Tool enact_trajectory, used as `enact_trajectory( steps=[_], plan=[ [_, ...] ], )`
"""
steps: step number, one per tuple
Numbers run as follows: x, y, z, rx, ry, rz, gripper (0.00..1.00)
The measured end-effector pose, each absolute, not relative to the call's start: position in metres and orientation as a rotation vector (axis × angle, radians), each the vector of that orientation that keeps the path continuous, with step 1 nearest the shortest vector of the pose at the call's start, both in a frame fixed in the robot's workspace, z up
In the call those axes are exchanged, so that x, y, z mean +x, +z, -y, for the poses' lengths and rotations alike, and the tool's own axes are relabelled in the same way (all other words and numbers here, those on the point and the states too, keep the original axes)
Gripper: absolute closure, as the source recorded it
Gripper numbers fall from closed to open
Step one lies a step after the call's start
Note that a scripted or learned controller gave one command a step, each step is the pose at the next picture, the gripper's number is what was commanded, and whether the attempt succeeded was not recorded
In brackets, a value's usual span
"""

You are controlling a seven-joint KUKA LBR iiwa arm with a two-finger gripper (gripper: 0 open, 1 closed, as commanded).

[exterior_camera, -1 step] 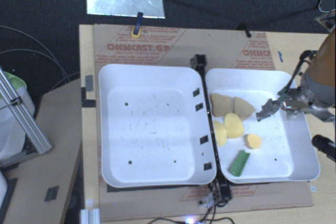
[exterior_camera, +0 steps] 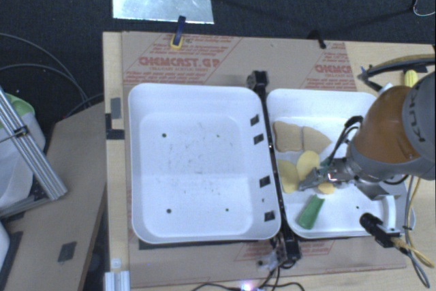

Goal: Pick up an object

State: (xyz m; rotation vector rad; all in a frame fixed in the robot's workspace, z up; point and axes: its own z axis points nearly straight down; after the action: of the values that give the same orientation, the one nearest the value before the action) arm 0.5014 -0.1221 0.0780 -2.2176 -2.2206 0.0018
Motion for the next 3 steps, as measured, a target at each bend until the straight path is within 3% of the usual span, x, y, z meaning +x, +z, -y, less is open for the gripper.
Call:
enact_trajectory(
  steps=[1,2,3],
  plan=[
    [0.566,0.085,0.081,-2.215,-0.007,2.236,0.00],
    [0.517,0.190,0.012,-2.213,-0.012,2.235,0.00],
    [0.507,0.277,0.024,-2.222,-0.013,2.233,0.00]
  ],
)
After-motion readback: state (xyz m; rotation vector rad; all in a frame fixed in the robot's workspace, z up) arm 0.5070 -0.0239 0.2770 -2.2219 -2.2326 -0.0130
